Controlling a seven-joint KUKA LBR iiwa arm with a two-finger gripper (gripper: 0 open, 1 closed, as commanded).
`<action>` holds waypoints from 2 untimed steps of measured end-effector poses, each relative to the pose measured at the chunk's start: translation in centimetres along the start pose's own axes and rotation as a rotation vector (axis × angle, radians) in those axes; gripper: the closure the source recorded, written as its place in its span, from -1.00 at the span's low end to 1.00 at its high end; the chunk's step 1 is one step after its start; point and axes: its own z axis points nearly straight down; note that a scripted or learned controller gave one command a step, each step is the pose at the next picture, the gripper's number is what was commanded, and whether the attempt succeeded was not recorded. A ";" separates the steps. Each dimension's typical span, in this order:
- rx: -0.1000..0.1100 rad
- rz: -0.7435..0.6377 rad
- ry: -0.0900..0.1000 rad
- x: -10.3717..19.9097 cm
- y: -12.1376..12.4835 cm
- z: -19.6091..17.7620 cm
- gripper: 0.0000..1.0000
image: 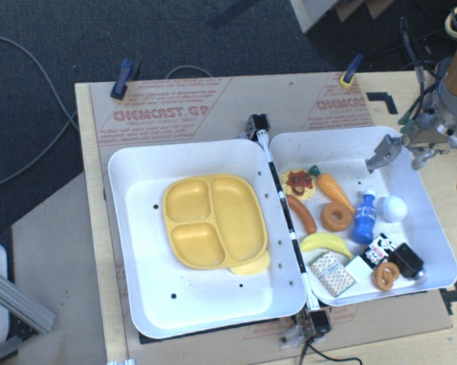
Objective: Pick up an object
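Observation:
My gripper [403, 156] hangs over the far right corner of the right bin [434, 226]. It is open, with one grey finger [383, 154] towards the bin's middle, and nothing sits between the fingers. Below it in that bin lie toy foods: a carrot [333, 189], a pizza slice [299, 182], a sausage [302, 214], a donut [337, 217], a blue bottle [364, 218], a white ball [393, 208] and a banana [327, 244]. The white ball and the bottle lie nearest the gripper, a short way towards the front.
The left bin [139, 246] holds a yellow divided plate [214, 220]. At the right bin's front lie a checkered packet [332, 275], a black-and-white toy [380, 248], a black block [406, 259] and a small brown ring [387, 275]. Blue clamps [122, 78] hold the board's far edge.

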 end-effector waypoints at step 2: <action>0.001 0.001 0.001 8.0 -4.2 15.3 -1.00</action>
